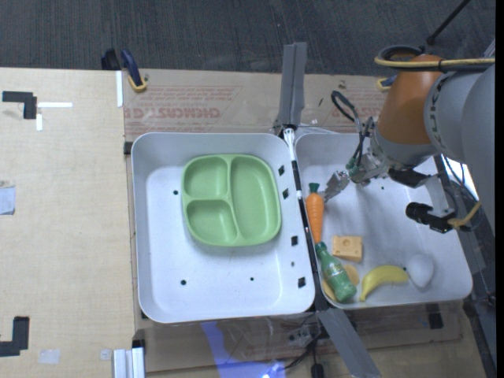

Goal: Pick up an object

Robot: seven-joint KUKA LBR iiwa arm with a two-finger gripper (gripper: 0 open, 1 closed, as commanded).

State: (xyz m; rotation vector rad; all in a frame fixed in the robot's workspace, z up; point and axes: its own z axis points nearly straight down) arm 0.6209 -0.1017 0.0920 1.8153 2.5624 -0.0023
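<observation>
The gripper is hovering over the upper left part of the right bin, its fingers looking slightly spread with nothing between them, and the carrot is lying just below and to its left, its long axis running up and down the view along the divider between the bins. A green bottle, a cheese wedge and a banana are crowding the lower part, while a green divided plate is sitting in the left bin.
</observation>
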